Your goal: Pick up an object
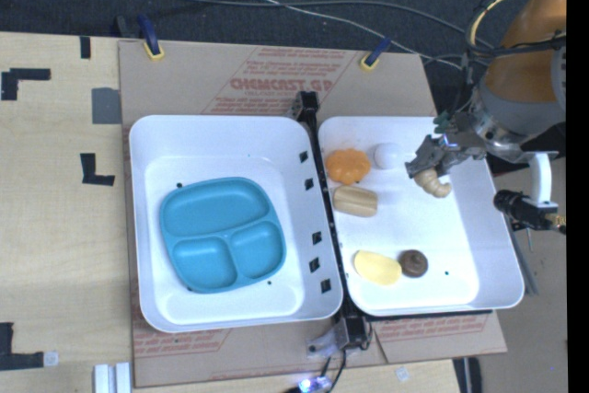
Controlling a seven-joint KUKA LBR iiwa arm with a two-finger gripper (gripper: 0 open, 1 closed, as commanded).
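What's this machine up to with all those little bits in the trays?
A robot arm reaches in from the right, its gripper low over the right bin, right at a small tan object. Whether it grips it is unclear. Nearby lie an orange piece, a white ball, a tan block, a yellow piece and a brown piece. The left bin holds a blue divided plate.

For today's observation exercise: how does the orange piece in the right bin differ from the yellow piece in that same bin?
The orange piece is round and lumpy, while the yellow piece is a smoother flattened oval. The orange piece lies at the bin's far left, just above a tan block; the yellow piece lies near the front, touching a dark brown round item. Both rest loose on the white bin.
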